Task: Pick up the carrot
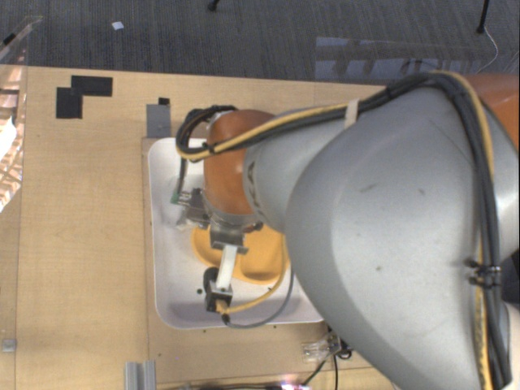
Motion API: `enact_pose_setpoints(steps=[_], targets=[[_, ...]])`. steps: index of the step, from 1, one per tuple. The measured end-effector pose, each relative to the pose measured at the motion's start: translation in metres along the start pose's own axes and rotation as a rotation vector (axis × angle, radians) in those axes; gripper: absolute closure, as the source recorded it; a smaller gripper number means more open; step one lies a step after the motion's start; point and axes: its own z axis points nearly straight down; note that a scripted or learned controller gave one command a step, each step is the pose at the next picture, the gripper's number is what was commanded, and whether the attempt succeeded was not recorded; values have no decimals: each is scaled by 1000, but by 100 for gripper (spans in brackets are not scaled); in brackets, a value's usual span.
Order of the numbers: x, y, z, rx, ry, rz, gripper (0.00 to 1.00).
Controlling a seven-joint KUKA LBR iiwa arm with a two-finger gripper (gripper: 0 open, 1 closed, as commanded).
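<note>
Orange banding and grey casing on the robot's wrist (231, 210) cover the jaws from above, so whether they are apart or together cannot be told. Just beneath the wrist, at the centre of the frame, an orange-yellow rounded shape lies on the floor of the white bin (165, 242). This is most likely the carrot (264, 265), though much of it is hidden under the wrist and its outline is unclear. Judged as a carrot, it should be light and stiff, with a smooth skin that may slip and a taper that could squeeze it out of a pinch near the thin end. The safer hold would be across its width at the thicker middle, with the jaws closing squarely on both sides. Around the bin spreads the tan wooden desk (81, 242), with a black L-shaped mark (81, 96) at the upper left. The huge grey arm (390, 218) takes up the right of the frame.
</note>
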Motion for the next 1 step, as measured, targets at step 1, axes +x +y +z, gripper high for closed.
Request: enact_pose_setpoints(steps=[1], targets=[[9,-8,-6,32,13,1,100]])
